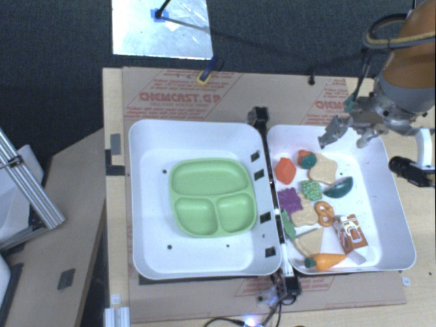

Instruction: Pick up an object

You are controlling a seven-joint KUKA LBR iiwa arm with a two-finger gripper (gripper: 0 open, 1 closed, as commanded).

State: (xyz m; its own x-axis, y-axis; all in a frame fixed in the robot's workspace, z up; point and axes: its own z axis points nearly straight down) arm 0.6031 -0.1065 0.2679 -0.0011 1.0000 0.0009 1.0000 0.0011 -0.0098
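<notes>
Up at the back right corner of the right bin [388,203] hangs the gripper [349,136]. Its two fingers [330,133] point down and stand apart, and nothing is between them. They are above the bin's back wall, not touching any toy.

All the toys lie in the left part of the right bin. Nearest the gripper are a round red and teal toy [306,159] and a slice of bread [323,169]. Beside them is an orange pepper [285,171]. Lower down are purple grapes [289,199], a pretzel [323,212], a small box [351,232] and a carrot [325,259] at the front.

In the left bin [146,155] sits a green tray [210,196] with three parts.
</notes>
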